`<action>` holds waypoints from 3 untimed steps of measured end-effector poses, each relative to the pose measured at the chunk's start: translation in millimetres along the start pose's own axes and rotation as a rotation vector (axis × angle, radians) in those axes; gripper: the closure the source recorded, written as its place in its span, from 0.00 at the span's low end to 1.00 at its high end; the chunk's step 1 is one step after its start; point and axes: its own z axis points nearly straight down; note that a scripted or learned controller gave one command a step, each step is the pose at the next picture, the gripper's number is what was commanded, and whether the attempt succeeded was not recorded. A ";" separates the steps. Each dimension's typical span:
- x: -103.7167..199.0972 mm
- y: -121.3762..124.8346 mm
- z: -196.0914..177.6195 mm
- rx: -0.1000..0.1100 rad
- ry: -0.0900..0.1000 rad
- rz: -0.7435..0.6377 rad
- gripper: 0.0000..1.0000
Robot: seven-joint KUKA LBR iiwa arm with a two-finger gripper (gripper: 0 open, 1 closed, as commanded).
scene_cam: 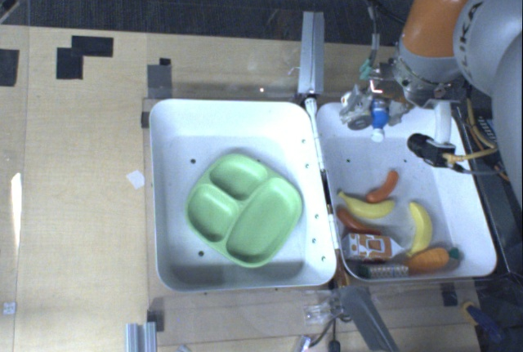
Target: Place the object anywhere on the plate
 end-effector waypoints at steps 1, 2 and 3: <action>68.8 -116.8 -13.2 0.001 0.002 -0.048 1.00; 125.7 -125.9 33.1 0.003 0.001 -0.017 1.00; 125.3 -125.8 32.9 0.002 0.001 -0.016 0.00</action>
